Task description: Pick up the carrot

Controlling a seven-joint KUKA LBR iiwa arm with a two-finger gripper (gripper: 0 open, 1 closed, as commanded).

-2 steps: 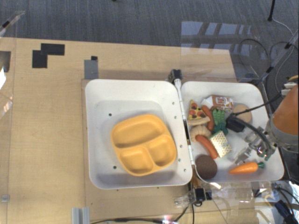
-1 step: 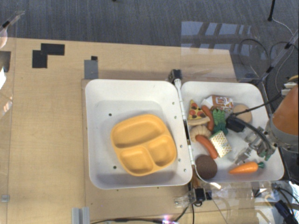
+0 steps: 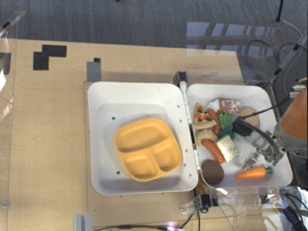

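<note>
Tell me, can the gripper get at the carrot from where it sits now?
Probably yes. The carrot lies flat near the front right corner of the right bin, with nothing on top of it, and the gripper hangs just above it. The bin's near wall may crowd the approach.

The carrot point(image 3: 251, 173) is orange with a small green top. The tray point(image 3: 147, 149) is yellow-orange, one plain colour. Both bins point(image 3: 96, 143) are white. The sausage point(image 3: 213, 150) is red-orange. The pizza slice point(image 3: 202, 116) is yellow with red spots. The round piece point(image 3: 212, 172) is dark brown. The broccoli point(image 3: 226, 124) is dark green. The bench point(image 3: 43, 143) is light tan with black squares point(image 3: 48, 56). The arm point(image 3: 294, 124) is grey and orange. The floor point(image 3: 159, 13) is grey-blue with fine stripes.
</note>
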